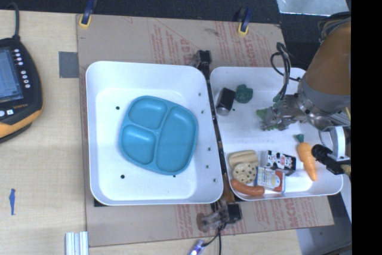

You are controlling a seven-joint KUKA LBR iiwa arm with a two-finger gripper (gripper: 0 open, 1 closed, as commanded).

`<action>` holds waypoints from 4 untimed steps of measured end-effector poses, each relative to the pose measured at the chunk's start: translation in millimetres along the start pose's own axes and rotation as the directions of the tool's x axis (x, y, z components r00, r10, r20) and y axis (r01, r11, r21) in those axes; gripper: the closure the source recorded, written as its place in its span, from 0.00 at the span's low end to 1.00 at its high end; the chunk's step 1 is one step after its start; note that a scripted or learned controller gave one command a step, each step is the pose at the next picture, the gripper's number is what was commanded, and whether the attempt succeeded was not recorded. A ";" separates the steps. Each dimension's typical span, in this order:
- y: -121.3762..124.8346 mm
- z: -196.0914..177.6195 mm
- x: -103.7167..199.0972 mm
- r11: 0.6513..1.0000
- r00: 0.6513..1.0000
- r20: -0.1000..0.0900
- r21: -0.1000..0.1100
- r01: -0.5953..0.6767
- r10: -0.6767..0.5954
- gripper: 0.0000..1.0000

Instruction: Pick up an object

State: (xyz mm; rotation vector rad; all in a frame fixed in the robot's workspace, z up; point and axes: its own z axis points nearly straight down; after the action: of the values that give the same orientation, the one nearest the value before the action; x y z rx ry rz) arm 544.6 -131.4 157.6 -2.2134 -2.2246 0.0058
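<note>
My gripper (273,119) is low in the right bin (245,128), near its middle right, with the grey arm and its orange band (331,63) coming in from the right. A small dark green piece (263,111) lies right at the gripper's left side; whether it is held is unclear. Around it lie a green toy (243,93) and a black cylinder (225,100) to the upper left. An orange carrot (307,160) lies at the lower right. A bread slice (243,157), a cookie (243,172), a hot dog (247,190) and two small packets (279,160) lie along the front.
The left bin (95,128) holds a blue divided plate (159,134). A control pendant (15,86) rests on the bench at far left. Blue-and-yellow clamps (88,12) pin the cardboard at the back, and the bins' shared wall (212,128) stands left of the gripper.
</note>
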 end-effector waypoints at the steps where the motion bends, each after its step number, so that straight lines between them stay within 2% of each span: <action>1: 65.0 -58.5 13.2 1.000 1.000 0.000 -0.003 -0.002 0.002 1.00; 2: 77.3 -99.7 81.6 1.000 1.000 -0.001 -0.003 -0.001 0.001 1.00; 3: 98.8 -80.7 111.6 1.000 1.000 0.001 -0.004 0.000 0.000 1.00; 4: 68.4 -82.1 129.6 1.000 1.000 0.000 0.000 0.002 -0.002 1.00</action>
State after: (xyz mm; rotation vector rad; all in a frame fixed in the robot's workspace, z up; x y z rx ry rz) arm 612.7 -1.5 239.4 -2.2114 -2.2271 0.0060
